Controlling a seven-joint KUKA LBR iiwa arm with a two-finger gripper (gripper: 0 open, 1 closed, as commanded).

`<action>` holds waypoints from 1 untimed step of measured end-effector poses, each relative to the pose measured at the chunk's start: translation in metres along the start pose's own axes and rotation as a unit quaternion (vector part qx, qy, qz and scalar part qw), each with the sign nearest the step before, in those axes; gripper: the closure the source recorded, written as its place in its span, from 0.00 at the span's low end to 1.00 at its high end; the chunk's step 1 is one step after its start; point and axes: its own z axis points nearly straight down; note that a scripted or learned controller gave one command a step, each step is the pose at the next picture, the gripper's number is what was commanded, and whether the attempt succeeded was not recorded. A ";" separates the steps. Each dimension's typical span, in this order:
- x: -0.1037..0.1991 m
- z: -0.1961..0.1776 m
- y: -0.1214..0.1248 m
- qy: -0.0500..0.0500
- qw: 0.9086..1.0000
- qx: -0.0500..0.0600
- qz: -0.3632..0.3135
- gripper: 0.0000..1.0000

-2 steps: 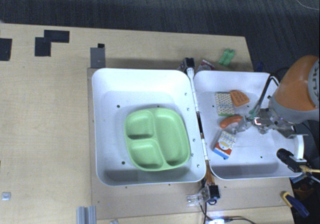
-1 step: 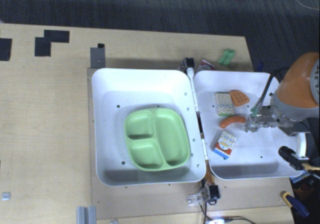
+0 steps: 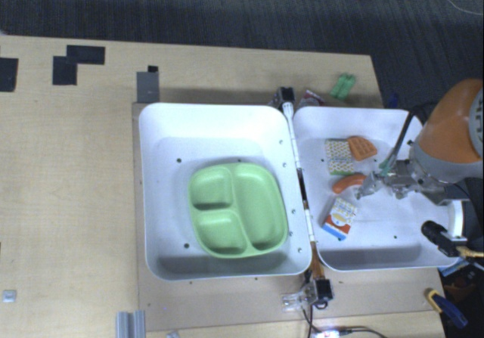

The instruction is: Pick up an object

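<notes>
Green divided tray (image 3: pixel 238 208) sits in the left white bin (image 3: pixel 162 178), three compartments. Small green item (image 3: pixel 343 86) lies on the bench (image 3: pixel 68 200) just beyond the right bin (image 3: pixel 393 242); black squares (image 3: pixel 76 63) mark the bench's far left.

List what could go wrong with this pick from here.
1. The end effector sits close beside the orange-red sausage-shaped toy, with the small carton with a blue end and the checkered card near it; a descent may nudge them rather than grip one.
2. The round sausage could roll aside.
3. The green divided plastic plate lies in the other white bin, away from the arm.
</notes>
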 end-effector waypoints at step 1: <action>0.051 0.012 0.033 0.001 1.000 0.003 -0.001 0.00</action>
